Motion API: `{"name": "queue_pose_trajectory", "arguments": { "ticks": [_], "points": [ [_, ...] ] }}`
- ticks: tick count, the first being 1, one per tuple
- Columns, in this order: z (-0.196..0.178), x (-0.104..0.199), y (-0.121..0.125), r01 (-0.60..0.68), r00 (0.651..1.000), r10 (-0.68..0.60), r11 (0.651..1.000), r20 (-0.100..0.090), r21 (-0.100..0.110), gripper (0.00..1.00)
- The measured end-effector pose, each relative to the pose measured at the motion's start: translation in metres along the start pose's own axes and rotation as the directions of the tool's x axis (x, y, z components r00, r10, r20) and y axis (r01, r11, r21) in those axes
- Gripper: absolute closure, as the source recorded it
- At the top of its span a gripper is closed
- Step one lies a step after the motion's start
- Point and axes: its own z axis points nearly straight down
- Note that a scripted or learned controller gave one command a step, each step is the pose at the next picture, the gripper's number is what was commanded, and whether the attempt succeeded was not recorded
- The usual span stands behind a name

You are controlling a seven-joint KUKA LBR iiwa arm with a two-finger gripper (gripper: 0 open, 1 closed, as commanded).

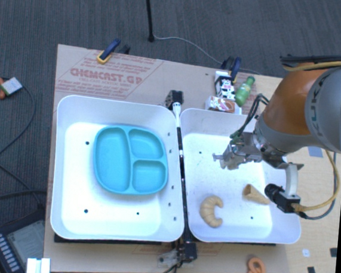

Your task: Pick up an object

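1. Camera view: croissant (212,211) lies near the front of the right bin (281,236); a cone-shaped piece (255,194) sits to its right, apart.
2. Gripper (233,159) hangs above the bin's middle, nothing seen in it; fingers' spread unclear.
3. Left bin (66,219) holds a blue divided plate (130,160).

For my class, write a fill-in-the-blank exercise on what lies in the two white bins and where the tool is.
1. The blue divided plate lies in the ____ bin.
2. The croissant lies in the same bin as the ____.
3. The tool is over the ____ bin.
4. The plate has ____ compartments.

Missing words: left; cone; right; three
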Motion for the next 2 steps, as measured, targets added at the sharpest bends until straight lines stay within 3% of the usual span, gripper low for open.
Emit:
{"name": "queue_pose_trajectory", "arguments": {
  "ticks": [1,2],
  "points": [
    [0.001,0.037,-0.059,-0.002,1.0,0.002,1.0,0.0,0.004,1.0],
    [0.001,0.016,-0.055,-0.003,1.0,0.003,1.0,0.001,0.003,1.0]
  ]
}}
